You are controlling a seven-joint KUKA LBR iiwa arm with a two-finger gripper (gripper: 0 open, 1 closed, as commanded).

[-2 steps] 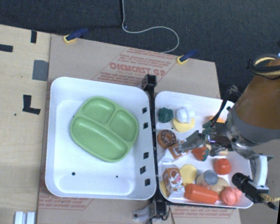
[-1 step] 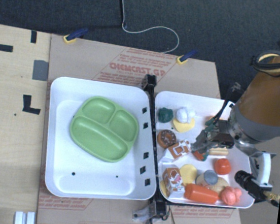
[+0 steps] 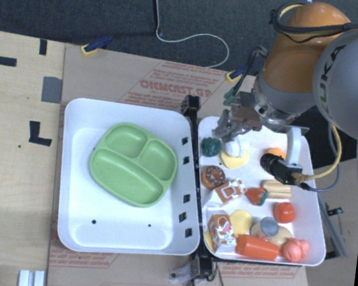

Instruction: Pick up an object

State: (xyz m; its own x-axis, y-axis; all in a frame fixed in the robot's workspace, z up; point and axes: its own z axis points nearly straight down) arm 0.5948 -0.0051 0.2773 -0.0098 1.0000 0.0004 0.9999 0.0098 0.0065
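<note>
The right bin (image 3: 311,209) holds several toy foods. My gripper (image 3: 231,131) hangs low over that bin's far left corner, under the orange-banded wrist. Just below it lie a dark green piece (image 3: 211,146) and a yellow piece (image 3: 234,159) with a small white item (image 3: 238,144) on top. The gripper's body hides its tips, and I see nothing clearly held. Nearer the front are a chocolate donut (image 3: 213,176), a brown waffle-like piece (image 3: 229,191) and a strawberry (image 3: 257,195).
The left bin (image 3: 75,158) carries a green divided plate (image 3: 134,164). A black divider (image 3: 191,173) separates the bins. The right bin's front is crowded with a red tomato (image 3: 284,212), an orange carrot (image 3: 257,247), a pink piece (image 3: 294,249) and a printed packet (image 3: 218,230).
</note>
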